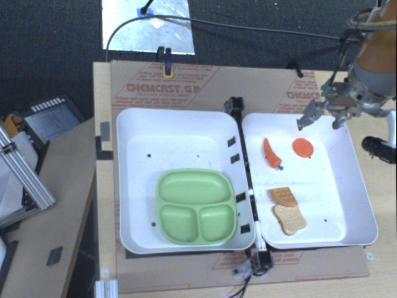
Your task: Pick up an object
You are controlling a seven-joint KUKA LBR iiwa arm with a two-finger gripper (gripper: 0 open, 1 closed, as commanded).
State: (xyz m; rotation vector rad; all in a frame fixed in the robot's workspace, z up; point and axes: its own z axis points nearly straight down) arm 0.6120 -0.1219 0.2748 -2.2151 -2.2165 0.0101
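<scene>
The right bin (347, 166) holds an orange carrot (271, 153) with a green tip, a flat red-orange round slice (303, 147), a brown cracker-like square (283, 196) and a tan bread slice (289, 218). My gripper (321, 119) hangs over the bin's far right corner, above and right of the round slice. Its two dark fingers (306, 119) are spread apart with nothing between them.
The left bin (133, 166) bears a green divided plate (195, 205) in its near half. Black clips (234, 106) run along the seam between the bins. A yellow clamp (166, 64) and cables lie beyond the bench's far edge.
</scene>
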